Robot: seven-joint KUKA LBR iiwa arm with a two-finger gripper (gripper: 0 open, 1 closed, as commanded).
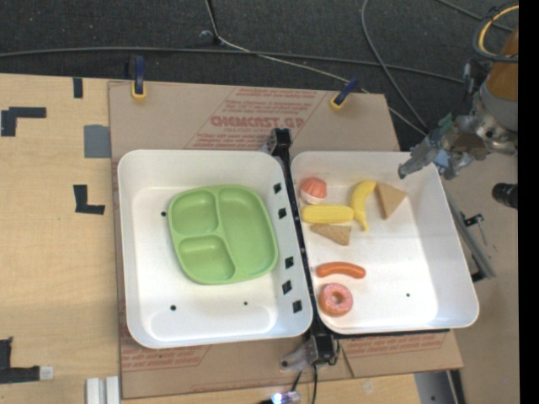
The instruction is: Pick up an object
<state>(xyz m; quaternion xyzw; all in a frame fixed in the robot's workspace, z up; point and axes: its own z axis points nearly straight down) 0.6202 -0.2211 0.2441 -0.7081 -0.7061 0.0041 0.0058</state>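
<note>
The gripper (418, 163) is hovering over the upper right rim of the right bin (438, 259), carrying nothing; whether it is apart or together cannot be told from this view. Just below and left of it, the tan wedge (389, 199) is lying touching the banana (362, 202). Further left are sitting the corn cob (327, 214), the bread slice (334, 233) and the pink shell (313, 189). Well below the gripper are lying the sausage (340, 269) and the pink donut (336, 299). Far left, the green divided plate (222, 233) is resting in the left bin (139, 251).
</note>
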